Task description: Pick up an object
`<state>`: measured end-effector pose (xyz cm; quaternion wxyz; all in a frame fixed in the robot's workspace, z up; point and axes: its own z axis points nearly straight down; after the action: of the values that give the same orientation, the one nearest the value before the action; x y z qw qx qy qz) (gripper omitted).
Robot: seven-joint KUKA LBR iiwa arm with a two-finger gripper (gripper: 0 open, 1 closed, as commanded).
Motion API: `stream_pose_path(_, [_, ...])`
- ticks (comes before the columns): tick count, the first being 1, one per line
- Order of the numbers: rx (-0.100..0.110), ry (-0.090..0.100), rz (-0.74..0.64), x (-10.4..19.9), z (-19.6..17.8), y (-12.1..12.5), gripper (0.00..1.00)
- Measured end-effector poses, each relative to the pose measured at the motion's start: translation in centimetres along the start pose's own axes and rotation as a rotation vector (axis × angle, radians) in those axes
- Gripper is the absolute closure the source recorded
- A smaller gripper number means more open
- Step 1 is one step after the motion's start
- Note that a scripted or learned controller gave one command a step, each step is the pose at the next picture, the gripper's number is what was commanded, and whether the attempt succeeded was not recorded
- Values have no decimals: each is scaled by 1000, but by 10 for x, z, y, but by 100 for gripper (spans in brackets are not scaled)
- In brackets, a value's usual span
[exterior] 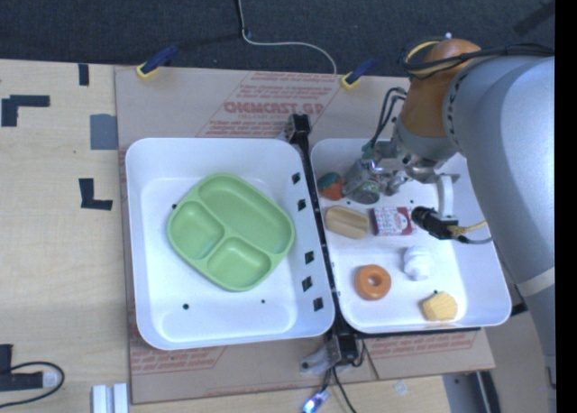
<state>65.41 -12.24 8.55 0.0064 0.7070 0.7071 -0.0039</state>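
**Hand down over the tan bread piece, grasp not confirmed**

Landmark was the divider (pixel 311 213) between the two bins. The hand (pixel 365 184) sat low in the right bin (pixel 478 285), just right of the divider's upper part, arm (pixel 433 100) coming down from above right. Finger state: could not tell, metal blurred together, nothing visibly between them.

Step, as judged: reach/descend, pre-grasp. Likeliest target was the tan bread-like piece (pixel 348 222), lying just right of the divider, directly below the hand, near or touching it. Its long axis ran roughly left-right, pointing away from the divider toward the red-and-white packet (pixel 391 220) beside it. An orange-and-green toy (pixel 331 188) sat between hand and divider.

Next move probably called for fingers across the bread's short width, a close, then a lift clear of the packet.

Further from the divider: donut (pixel 372 282), white lump (pixel 416 263), yellow chunk (pixel 440 307). Left of the divider: green compartment plate (pixel 231 231).
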Motion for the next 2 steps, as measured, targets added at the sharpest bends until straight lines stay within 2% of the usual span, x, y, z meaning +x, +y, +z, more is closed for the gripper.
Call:
stream_pose_path(1, [3, 9, 0, 3, -10, 0, 100])
stream_pose_path(2, [-1, 18, -7, 75, -106, -38, 100])
